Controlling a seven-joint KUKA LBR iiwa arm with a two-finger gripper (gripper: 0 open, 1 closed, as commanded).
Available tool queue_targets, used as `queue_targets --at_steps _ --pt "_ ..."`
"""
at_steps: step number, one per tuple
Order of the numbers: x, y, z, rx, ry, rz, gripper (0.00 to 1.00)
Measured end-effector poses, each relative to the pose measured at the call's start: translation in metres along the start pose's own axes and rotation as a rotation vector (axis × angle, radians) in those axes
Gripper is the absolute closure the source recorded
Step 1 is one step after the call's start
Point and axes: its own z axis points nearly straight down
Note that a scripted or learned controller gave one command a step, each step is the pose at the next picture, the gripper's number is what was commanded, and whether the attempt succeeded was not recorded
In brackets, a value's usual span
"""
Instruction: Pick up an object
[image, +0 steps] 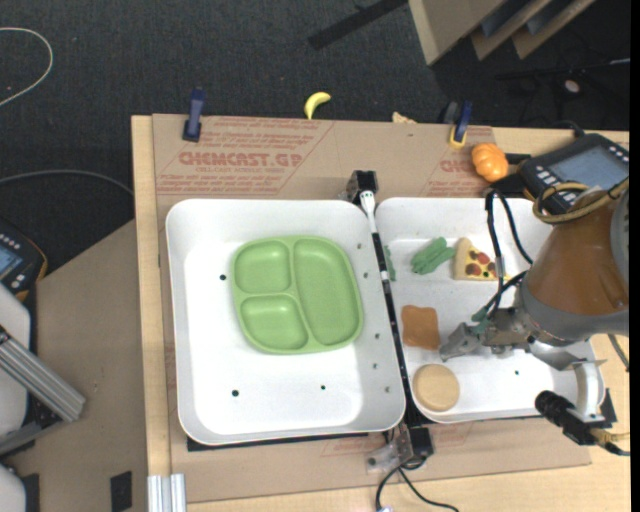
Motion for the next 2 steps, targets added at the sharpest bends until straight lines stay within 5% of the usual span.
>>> queue_targets --at_steps 1,2 --pt "-0.002 0.005 -0.015 -0.015 -0.006 0.002 1.0" --pt "0.099 0.005 -0.077 -0.019 -0.003 -0.011 1.0"
